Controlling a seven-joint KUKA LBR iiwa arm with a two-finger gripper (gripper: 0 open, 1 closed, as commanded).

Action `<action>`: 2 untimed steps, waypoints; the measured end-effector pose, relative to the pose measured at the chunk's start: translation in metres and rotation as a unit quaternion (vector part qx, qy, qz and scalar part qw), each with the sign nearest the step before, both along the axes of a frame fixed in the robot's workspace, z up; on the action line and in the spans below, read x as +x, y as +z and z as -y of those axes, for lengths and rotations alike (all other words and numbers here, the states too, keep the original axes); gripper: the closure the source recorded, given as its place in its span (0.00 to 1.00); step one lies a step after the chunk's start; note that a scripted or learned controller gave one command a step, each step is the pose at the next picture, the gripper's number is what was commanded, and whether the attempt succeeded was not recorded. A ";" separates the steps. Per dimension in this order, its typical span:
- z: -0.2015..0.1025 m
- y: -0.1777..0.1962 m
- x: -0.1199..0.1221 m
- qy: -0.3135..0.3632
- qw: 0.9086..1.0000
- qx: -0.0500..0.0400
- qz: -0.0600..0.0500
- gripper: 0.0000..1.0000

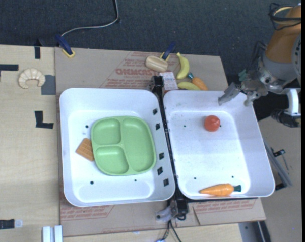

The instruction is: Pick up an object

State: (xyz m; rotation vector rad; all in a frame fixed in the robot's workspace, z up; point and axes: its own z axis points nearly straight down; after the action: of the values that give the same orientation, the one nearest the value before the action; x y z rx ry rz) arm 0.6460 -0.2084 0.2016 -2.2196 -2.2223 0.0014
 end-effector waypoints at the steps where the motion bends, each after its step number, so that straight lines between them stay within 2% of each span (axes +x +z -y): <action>1: -0.020 -0.070 -0.015 0.000 1.000 0.000 -0.001 0.00; 2: -0.067 -0.115 -0.004 0.000 1.000 -0.001 0.001 0.00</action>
State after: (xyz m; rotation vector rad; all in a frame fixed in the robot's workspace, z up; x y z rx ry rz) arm 0.6423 -0.1416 0.0864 -2.2207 -2.2250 0.0000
